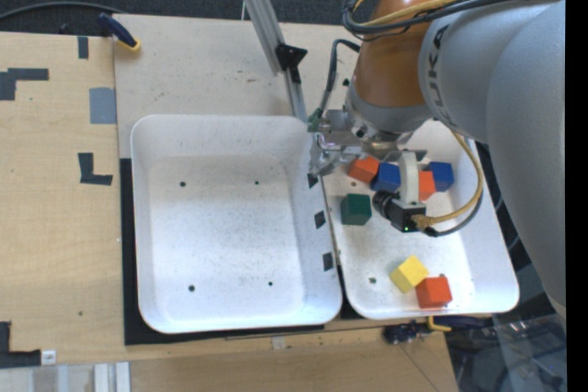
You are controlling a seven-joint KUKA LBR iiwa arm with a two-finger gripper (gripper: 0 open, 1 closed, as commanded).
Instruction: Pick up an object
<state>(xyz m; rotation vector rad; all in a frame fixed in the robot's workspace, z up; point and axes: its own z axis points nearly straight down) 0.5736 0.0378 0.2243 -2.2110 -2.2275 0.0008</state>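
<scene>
Nearest the lens loomed the bulky grey robot arm with its orange band. Under it the metal gripper hung up and left of the dark green cube, over the wall shared by the two bins. Whether the claw stood apart or together could not be told, and nothing was seen in it. That dark green cube, small and hard-edged, looked the likeliest pick: it sat on the floor of the right shallow white plastic bin, clear on all sides. Just above it lay a small orange block close against a blue block, and a second blue block lay further up and right. Below and right of the dark green cube, well apart, a yellow cube sat against a red-orange cube. Left of it, past the wall, was the left shallow white plastic bin. To do the step well, the gripper probably needed to shift right and down until centred over the dark green cube and square itself to two flat faces. It could then descend without clipping the bin wall or the small orange block, and grip only once astride the cube
</scene>
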